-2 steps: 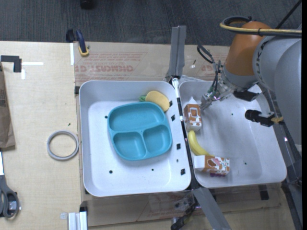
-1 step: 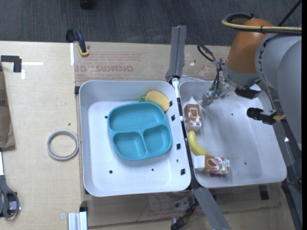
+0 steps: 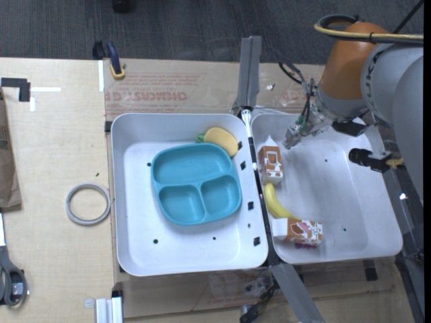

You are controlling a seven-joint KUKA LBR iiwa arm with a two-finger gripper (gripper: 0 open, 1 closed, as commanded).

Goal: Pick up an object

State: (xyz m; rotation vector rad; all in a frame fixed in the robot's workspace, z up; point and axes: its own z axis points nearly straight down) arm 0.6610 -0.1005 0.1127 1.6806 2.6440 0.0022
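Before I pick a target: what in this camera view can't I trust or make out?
- Gripper fingers: too small and blurred to tell open or shut.
- Yellow fruit in the left bin: partly hidden behind the blue tray.
- Lower carton: print too small to read.
- Banana: lower end tucked against that carton.

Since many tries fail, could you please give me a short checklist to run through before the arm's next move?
1. Hand over the right bin: ok.
2. Holding something: not ok, nothing seen between its fingers.
3. Fingers open: cannot tell.
4. Targets within that bin: ok, banana and two cartons lie along its left wall.
5. Room to grip: not ok, they crowd the wall.
6. Tray in the left bin, out of the way: ok.
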